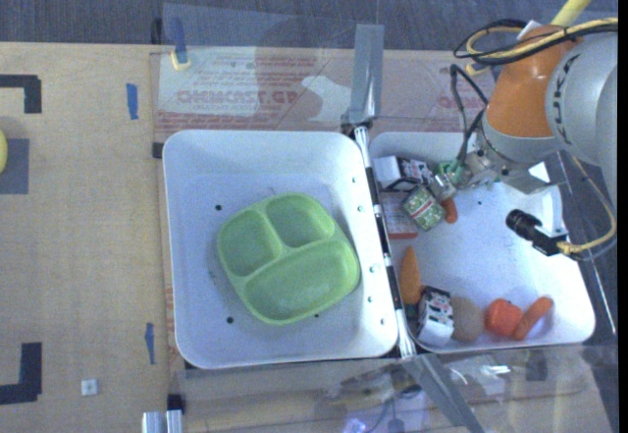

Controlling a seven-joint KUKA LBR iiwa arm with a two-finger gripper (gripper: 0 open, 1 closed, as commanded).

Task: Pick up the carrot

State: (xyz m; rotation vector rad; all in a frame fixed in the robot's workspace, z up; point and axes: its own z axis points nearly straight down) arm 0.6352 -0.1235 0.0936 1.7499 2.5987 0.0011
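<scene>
**Arm over right bin, carrot not yet taken**

Fingers [442, 188]: dark tip at the far left part of the right bin [564, 225], under the wrist. Cannot tell whether they stand apart or together; the tip blurs into the clutter below. Nothing readable between them.

Just at the tip: a green-and-white packet [424, 208], tilted, with a small red-orange piece [450, 212] touching its right edge. A white carton [390, 171] lies just beyond, against the bin's left wall.

Carrot, two candidates. An orange, tapered piece [410, 274] lies lengthwise beside the left wall, nearer the camera than the packet, clear on its right side. A second orange-red stick [535, 315] sits in the near right corner, touching a round orange item [502, 317]. Which one is the carrot I cannot settle; the tapered one by the wall looks likelier and is closer to the tip.

Near it: a black-and-white box [437, 315] and a tan lump [468, 320], just toward the camera.

Left bin [196, 176] holds a green divided plate [287, 256]; irrelevant to this step.

Judgement on doing it well:
- Lift clear of the packet before shifting toward the camera.
- Set the fingers across the piece's narrow width, not along its length.
- Wall is tight on the left; one finger may catch the rim. Approach slightly from the right.
- Descend at mid-length, where it is thickest.
- Check that the orange shows between the fingers before lifting.
</scene>
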